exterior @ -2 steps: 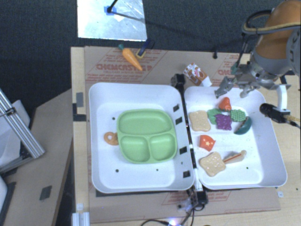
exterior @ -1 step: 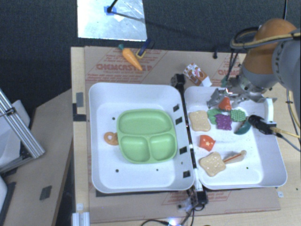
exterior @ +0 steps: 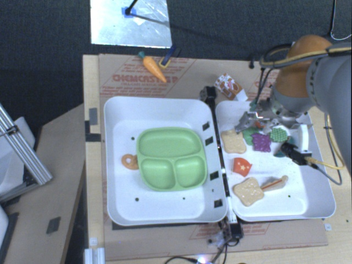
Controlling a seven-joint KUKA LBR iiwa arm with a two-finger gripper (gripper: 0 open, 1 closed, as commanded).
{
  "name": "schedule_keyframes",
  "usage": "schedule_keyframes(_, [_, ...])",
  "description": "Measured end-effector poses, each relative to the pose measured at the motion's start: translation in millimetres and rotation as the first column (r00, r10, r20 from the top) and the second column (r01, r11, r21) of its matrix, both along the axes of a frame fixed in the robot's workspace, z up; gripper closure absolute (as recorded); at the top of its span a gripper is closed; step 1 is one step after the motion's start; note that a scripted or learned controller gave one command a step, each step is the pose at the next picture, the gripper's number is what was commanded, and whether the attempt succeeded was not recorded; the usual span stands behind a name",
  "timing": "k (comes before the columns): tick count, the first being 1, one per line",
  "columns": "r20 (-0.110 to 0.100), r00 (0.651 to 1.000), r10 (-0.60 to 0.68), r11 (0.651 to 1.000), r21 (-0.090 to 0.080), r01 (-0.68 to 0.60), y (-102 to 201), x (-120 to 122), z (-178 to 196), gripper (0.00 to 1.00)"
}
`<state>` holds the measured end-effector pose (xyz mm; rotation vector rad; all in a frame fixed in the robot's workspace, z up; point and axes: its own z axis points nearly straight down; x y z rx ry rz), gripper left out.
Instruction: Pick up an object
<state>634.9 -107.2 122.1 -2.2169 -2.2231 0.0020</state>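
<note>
Hovering low over far end of right shallow white plastic bin (exterior: pixel 316 202), metal two-finger gripper (exterior: pixel 248 121); finger state impossible to tell. Lying just beside gripper, toward bin centre: purple waffle-shaped toy (exterior: pixel 262 142), green round waffle toy (exterior: pixel 279 132), tan toast-slice toy (exterior: pixel 234 142). Sitting nearer bin middle, red cube-like toy (exterior: pixel 242 166); resting at bin's near end, second tan toast toy (exterior: pixel 248 191) touching a tan stick-shaped toy (exterior: pixel 274 183)

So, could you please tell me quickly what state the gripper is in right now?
Gripper: cannot be told; it is low over the right bin, by the purple piece.
</note>
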Motion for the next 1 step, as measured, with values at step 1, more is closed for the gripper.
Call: schedule_keyframes(1, [0.004, 1.000, -0.002, 1.000, -0.001, 0.002, -0.2, 1.7, -34.4, 0.00])
